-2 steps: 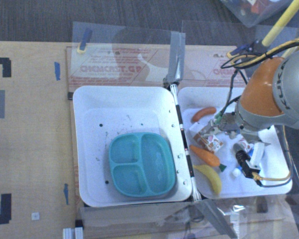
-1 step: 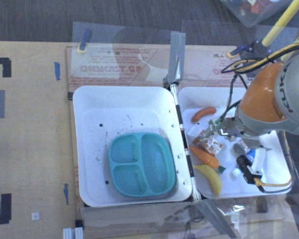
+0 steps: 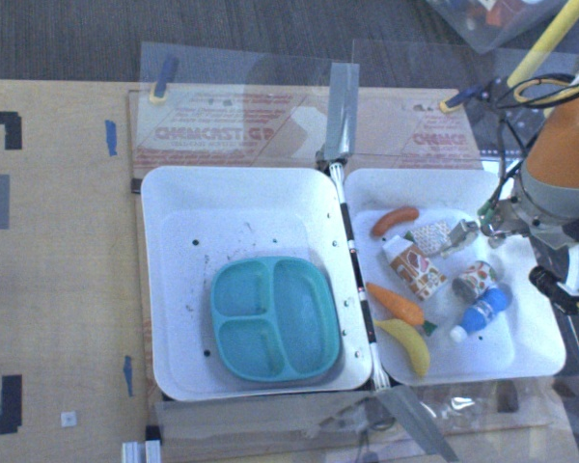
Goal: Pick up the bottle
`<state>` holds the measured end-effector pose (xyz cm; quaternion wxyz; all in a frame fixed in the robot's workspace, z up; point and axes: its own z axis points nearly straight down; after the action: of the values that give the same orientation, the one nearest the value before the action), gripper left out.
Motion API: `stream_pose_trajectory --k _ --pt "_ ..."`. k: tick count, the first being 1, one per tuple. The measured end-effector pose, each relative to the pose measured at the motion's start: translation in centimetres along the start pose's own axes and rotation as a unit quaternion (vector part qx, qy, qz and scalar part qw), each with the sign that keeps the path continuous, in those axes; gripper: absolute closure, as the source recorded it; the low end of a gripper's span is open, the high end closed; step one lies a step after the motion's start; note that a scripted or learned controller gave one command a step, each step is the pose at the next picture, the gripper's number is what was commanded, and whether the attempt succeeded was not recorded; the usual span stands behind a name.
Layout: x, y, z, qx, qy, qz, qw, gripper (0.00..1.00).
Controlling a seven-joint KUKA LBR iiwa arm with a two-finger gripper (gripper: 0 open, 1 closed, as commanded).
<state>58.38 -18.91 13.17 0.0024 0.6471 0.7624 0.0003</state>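
The blue, white-capped bottle [image 3: 482, 312] lies in the right bin [image 3: 545, 355] beside a carrot [image 3: 398, 303]; whether the fingers are parted, I cannot tell.

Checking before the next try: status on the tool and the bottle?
Tool over right bin, above the carton; nothing seen held. Bottle lying flat near front right, not gripped. Cup touching bottle; carrot, banana left of it.

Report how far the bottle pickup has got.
Done: the gripper is down inside the right bin, among the items. In hand: nothing visibly; the blue bottle lies on the bin floor near the front, apart from the gripper. Left: moving over the bottle, gripping it and lifting it.
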Motion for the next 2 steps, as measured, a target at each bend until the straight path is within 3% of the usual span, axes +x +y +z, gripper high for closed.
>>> stream_pose_trajectory --k 1,2 --pt "0.0 -3.3 2.7 0.001 0.001 0.009 1.0 0.0" --pt "-0.1 -3.3 1.7 -0.001 -0.001 0.009 1.0 1.0"
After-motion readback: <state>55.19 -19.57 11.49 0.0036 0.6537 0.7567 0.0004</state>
